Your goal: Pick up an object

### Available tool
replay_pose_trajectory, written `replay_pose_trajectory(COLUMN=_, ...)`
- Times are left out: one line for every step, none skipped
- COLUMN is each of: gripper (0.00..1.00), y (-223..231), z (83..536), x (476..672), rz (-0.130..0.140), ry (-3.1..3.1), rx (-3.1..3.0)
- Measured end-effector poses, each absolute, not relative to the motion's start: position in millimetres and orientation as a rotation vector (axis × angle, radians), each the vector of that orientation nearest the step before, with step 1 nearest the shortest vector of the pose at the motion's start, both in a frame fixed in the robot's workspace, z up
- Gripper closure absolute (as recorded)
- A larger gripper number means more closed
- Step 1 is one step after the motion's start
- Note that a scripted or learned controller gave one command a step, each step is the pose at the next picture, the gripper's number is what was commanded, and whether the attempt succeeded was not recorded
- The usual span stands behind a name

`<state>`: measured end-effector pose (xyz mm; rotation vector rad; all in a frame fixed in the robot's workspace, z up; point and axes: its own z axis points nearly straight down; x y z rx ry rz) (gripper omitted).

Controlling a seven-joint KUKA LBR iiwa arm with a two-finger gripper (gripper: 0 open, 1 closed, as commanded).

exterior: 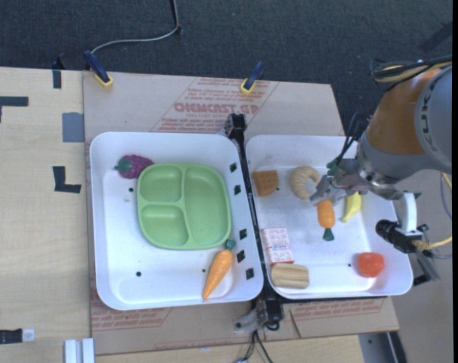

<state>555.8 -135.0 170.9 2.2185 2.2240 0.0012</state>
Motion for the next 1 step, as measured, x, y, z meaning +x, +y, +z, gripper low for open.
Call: replay_pose_trajectory(gripper=1.0, y=-61.5, z=230.3, x=560.9, rz=0.001, ry=2.224, rx=2.219)
